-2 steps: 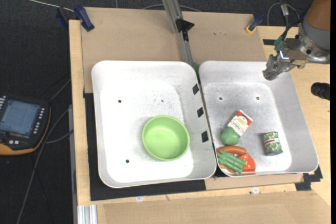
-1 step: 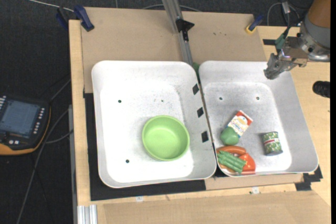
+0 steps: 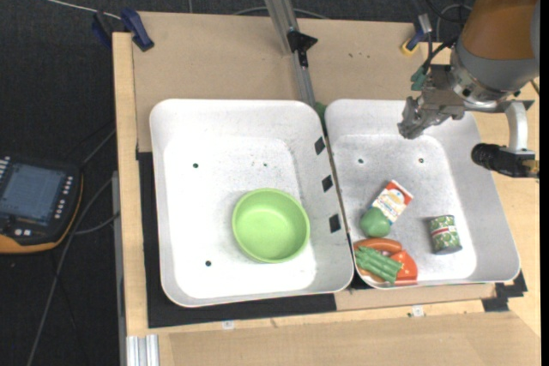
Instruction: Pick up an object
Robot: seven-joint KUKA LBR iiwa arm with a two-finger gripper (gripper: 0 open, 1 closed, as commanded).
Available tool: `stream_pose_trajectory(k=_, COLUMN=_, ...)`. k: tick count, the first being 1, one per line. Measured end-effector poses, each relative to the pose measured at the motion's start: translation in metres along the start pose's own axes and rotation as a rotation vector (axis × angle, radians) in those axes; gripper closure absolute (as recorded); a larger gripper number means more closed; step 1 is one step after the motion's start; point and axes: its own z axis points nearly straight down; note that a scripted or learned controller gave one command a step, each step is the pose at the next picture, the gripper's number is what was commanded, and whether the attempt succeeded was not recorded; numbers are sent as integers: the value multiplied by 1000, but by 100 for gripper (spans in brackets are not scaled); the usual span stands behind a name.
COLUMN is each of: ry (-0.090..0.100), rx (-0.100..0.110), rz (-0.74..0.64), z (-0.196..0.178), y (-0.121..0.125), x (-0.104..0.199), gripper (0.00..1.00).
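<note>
Objects cluster at the near end of the right white bin: small white carton with orange print, round green fruit touching it, green-labelled can to the right, red-and-green vegetable pile at the near rim. Left white bin holds a light green plastic bowl. Grey two-finger gripper hangs over the right bin's far end, well apart from them; grip state cannot be told.

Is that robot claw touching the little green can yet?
Apart. The camera view shows the gripper near the right bin's far end, with bare white floor between it and the green can.
</note>
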Motion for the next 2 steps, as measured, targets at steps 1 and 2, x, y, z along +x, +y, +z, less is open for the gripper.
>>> stream_pose_trajectory(k=1, ry=0, rx=0, rz=-1, z=8, y=-13, x=53, gripper=100)
stream_pose_trajectory(k=2, ry=0, rx=-1, rz=-1, z=7, y=-18, x=115, gripper=100)
